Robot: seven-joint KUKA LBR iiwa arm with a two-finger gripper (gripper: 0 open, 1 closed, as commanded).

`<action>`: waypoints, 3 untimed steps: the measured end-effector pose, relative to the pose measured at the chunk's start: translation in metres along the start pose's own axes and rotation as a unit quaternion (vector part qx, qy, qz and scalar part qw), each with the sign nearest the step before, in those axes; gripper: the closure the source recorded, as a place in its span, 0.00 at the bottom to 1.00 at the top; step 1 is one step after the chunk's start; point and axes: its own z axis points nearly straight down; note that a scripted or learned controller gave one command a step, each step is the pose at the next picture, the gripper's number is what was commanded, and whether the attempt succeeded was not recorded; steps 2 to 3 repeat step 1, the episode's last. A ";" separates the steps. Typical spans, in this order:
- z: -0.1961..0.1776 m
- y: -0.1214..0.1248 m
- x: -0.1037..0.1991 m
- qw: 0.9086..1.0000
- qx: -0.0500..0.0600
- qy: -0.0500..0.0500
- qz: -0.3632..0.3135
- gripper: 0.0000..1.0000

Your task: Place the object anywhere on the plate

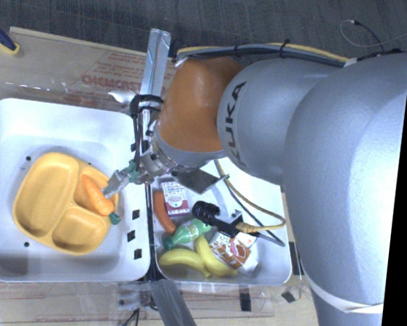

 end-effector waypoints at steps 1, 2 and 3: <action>-0.033 0.007 -0.078 1.000 -0.002 -0.001 0.002 0.00; -0.033 0.007 -0.078 1.000 -0.002 -0.001 0.002 0.00; -0.033 0.007 -0.078 1.000 -0.002 -0.001 0.002 0.00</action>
